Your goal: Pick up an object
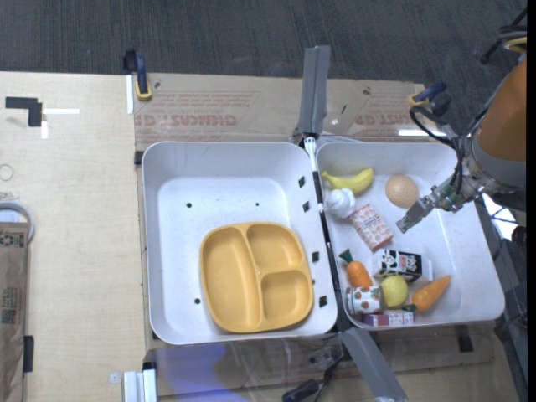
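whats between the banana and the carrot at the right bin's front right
In the camera view, between the banana and that carrot lie the pink-and-white packet and the black-and-white carton.

Dark grey carpet [209, 19] covers the floor beyond a light wooden bench [67, 224]; brown printed cardboard [218, 111] lies flat on the bench under even light

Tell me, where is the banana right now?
The banana lies in the right-hand bin, near its back left corner, just above a small white toy and left of the tan egg.
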{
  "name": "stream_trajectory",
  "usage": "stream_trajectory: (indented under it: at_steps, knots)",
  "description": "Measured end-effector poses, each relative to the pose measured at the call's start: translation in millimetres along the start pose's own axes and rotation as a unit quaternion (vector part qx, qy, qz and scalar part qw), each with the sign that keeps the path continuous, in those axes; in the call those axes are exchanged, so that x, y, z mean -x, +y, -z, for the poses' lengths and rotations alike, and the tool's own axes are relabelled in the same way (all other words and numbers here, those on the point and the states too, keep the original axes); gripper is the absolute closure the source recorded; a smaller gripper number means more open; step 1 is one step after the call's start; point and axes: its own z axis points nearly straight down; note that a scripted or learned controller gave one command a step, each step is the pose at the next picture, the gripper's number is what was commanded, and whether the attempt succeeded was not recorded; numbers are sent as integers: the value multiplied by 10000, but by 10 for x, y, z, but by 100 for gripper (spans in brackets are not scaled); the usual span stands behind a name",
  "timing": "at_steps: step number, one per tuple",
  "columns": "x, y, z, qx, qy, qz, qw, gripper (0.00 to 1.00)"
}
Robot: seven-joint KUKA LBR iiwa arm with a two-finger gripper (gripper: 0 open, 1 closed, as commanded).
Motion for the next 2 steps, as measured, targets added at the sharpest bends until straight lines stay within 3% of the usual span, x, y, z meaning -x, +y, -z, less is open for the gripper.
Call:
stream_trajectory:
  at_steps: [1, 2]
  knots:
    - [147, -202, 587, 3, -4, 310, 9995, 0]
    - [-446, -235, -354, -9, 11, 446, 9990, 0]
